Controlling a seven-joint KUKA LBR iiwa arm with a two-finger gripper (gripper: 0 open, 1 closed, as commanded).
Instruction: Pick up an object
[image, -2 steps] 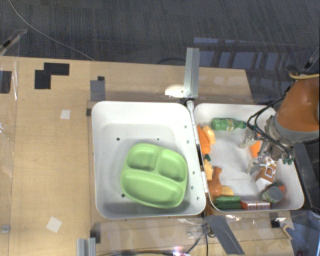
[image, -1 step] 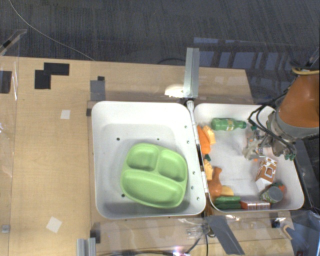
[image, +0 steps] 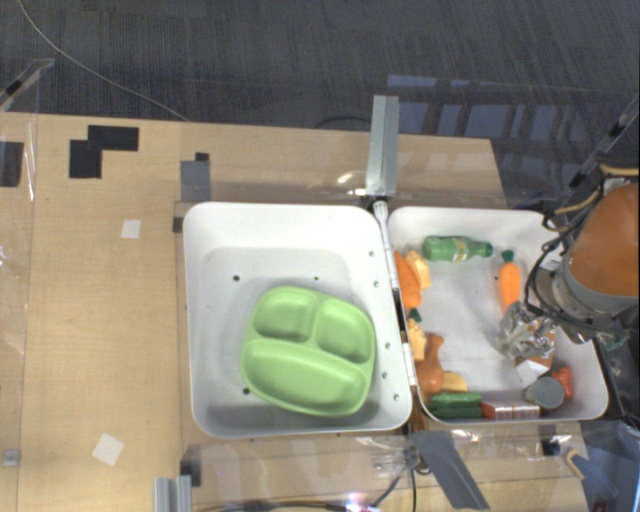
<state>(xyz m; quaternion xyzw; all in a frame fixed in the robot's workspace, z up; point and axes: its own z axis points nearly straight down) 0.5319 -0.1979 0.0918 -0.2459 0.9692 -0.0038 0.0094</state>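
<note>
A pale wooden counter (image: 100, 330) carries two shallow white bins. A glossy green three-part plate (image: 310, 350) is seen in the left bin (image: 215, 250). In the right bin (image: 480, 290), toy food is lined along the walls: a green bottle (image: 456, 248), an orange carrot (image: 510, 284). The hand (image: 527, 338) is lowered beside the carrot; its state cannot be told.

A light green divided plate (image: 308, 350) is lying in a white bin (image: 215, 300). In the other white bin (image: 470, 300) are sitting a green bottle (image: 455, 248), an orange carrot (image: 510, 284) and a dark green cucumber (image: 455, 405).
</note>
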